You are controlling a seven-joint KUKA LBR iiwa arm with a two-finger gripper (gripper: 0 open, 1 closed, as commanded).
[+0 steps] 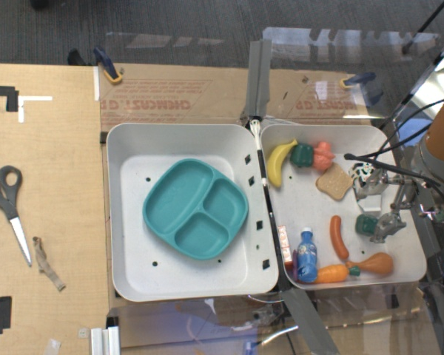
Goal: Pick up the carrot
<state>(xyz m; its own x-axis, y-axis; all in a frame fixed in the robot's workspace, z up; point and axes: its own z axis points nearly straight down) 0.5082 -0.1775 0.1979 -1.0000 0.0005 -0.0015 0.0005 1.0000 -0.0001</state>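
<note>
- Camera view: tabletop [44, 198] carries two white bins side by side, scissors [11, 209] lying off to the left.
- Left bin [126, 272] holds a teal divided plate [196, 208], nothing else visible in it.
- Right bin [407, 268] holds the toy food: banana [279, 161], bread slice [334, 183], sausage [338, 237], bottle [306, 254], plus a few small green and pink pieces at the back.
- Tool [377, 224] hangs low over the right side of the right bin, near a dark green piece; can't tell if it is released or clenched, too small and cluttered. Nothing visibly held.
- Carrot [331, 274] lies flat at the front wall of the right bin, just beside the bottle, well apart from the tool.
- Progress: looks like no pick yet, carrot on the bin floor. Left to do: move toward the front wall, descend, grasp, lift.
- Carrot long axis runs roughly left-right along the front wall; green top at its right end, tip pointing left toward the bottle.
</note>
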